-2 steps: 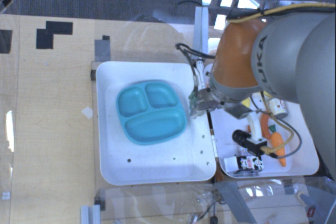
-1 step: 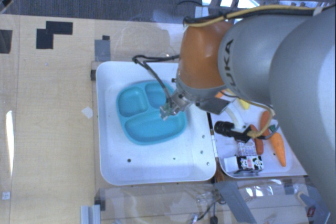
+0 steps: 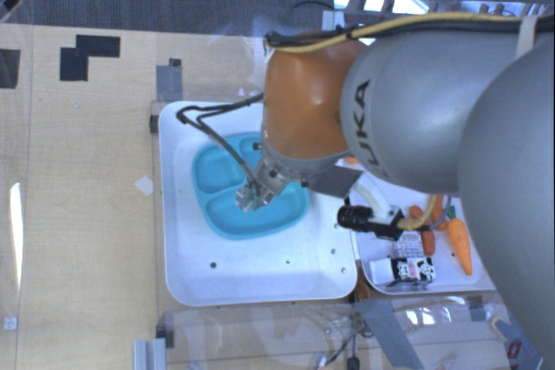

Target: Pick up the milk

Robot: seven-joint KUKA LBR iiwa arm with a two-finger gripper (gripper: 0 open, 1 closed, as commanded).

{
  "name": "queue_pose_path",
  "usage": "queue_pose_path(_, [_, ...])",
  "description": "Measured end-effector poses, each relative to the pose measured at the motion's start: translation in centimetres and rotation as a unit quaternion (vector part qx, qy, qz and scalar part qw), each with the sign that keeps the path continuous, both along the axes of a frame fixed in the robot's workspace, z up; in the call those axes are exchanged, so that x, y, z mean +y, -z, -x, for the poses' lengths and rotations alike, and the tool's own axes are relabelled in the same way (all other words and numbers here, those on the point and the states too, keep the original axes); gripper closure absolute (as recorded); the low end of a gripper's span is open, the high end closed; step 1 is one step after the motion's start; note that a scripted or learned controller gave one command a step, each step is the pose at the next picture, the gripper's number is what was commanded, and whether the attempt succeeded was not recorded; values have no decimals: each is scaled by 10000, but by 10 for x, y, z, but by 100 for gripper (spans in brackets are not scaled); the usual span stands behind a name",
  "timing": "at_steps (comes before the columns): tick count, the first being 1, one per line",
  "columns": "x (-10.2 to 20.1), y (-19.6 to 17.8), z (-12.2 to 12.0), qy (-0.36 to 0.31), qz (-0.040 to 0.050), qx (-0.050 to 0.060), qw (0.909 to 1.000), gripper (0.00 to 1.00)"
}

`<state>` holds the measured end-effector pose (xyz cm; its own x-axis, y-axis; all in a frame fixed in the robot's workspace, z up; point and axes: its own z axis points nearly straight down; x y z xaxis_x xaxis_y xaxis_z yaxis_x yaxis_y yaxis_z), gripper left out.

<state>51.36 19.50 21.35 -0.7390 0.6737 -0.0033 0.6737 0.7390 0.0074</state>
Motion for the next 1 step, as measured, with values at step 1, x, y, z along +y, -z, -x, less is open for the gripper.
queue_pose_path(1, [-3, -71, 25, -792, 5, -14, 9969, 100])
